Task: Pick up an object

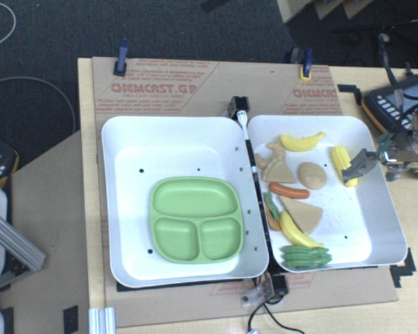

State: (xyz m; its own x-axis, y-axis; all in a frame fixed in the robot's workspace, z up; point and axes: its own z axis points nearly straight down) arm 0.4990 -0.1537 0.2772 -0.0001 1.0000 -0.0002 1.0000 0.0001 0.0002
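- Camera view: I see two white bins side by side on the bench, left bin (118, 186) and right bin (376, 235).
- Left bin holds a green divided plate (195, 218), three compartments, lying flat near the bin's middle, slightly toward the near side.
- Right bin carries the toy food, mostly bunched along its left half.
- Yellow banana (302, 142) at the far side, lying roughly crosswise.
- Tan bread-like piece (274, 166) just near of it, touching or close to a round tan bun (311, 175).
- Red-orange sausage (288, 191) lies between the bun and a tan wedge (304, 215).
- Second banana (297, 232) runs along the wedge's near-left edge; green pea pods (306, 257) sit at the near rim.
- Small green piece (272, 205) by the left wall, too small to name.
- Corn cob (341, 158) sits right of the bun, apart from the pile.
- Gripper (351, 176) comes in from the right, low over the right bin, just near-right of the corn cob; a yellow bit shows at its tip.
- I cannot tell whether the pincer is spread or closed, or if it has anything.
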